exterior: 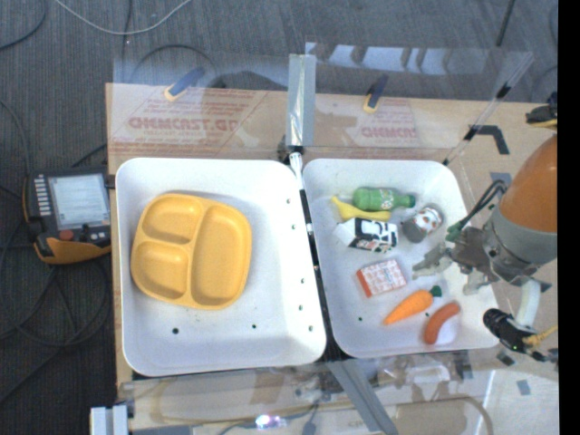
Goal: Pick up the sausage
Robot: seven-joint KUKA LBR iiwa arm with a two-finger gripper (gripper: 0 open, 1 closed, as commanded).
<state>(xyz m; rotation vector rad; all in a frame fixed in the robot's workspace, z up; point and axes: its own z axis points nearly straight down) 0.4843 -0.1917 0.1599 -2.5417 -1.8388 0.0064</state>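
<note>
the gripper [458, 259] hangs at the right bin's [381, 338] edge; i cannot tell its opening or any hold. the sausage [440, 322] lies touching the carrot [409, 305], so a descent could well nudge or grab the carrot instead.

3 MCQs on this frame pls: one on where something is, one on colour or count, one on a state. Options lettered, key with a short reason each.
1. Where does the sausage lie?
A. In the yellow tray
B. Near the front right corner of the right bin, beside the carrot
C. On the bench outside both bins

2. How many compartments does the yellow tray have?
A. Three
B. One
C. Six

3. What is the state of the sausage relative to the gripper?
A. Lifted above the bin
B. Dropped into the left bin
C. Resting on the bin floor, apart from the gripper

Key:
1 B: the reddish sausage lies next to the carrot in the right bin.
2 A: two small sections and one large one show.
3 C: the sausage rests on the bin floor, with the gripper hovering further back over the bin's right side.
</note>
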